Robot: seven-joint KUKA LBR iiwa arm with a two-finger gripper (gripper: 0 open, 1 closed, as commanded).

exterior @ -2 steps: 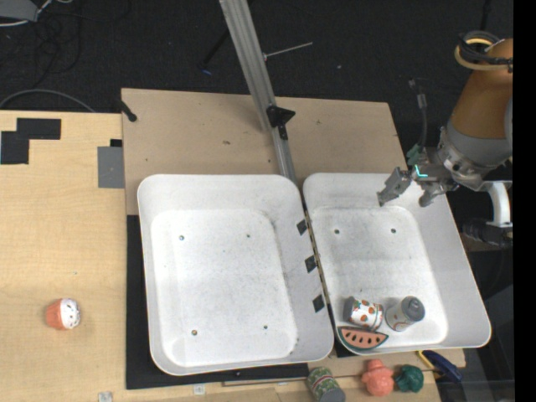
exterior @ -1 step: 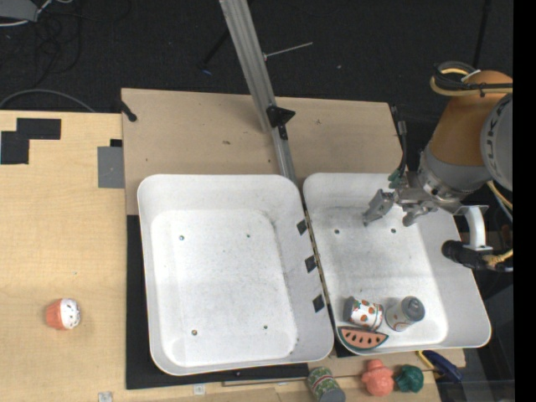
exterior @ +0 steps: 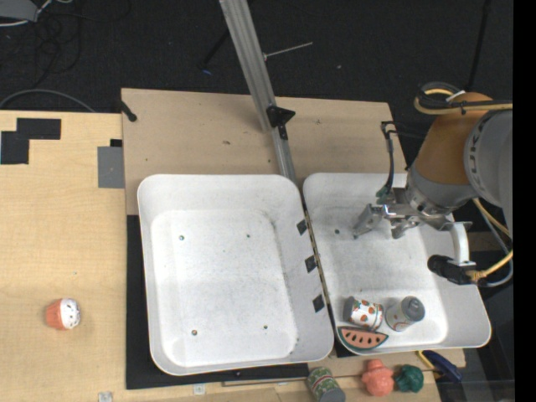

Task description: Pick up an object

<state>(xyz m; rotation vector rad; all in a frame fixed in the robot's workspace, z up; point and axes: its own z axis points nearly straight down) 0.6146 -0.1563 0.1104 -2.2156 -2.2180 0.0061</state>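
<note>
Your two-finger metal gripper (exterior: 378,222) hangs spread wide, holding nothing; the small white-and-red patterned cup (exterior: 364,312) below it awaits picking.

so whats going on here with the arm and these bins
A grey robot arm with an orange band reaches in from the right, its gripper hovering over the upper part of the right bin, nothing visible between its fingers. The objects it could pick sit near that bin's lower edge: a small white and red toy, a grey can and a watermelon slice. A red and white ball lies on the bench at far left.
</note>
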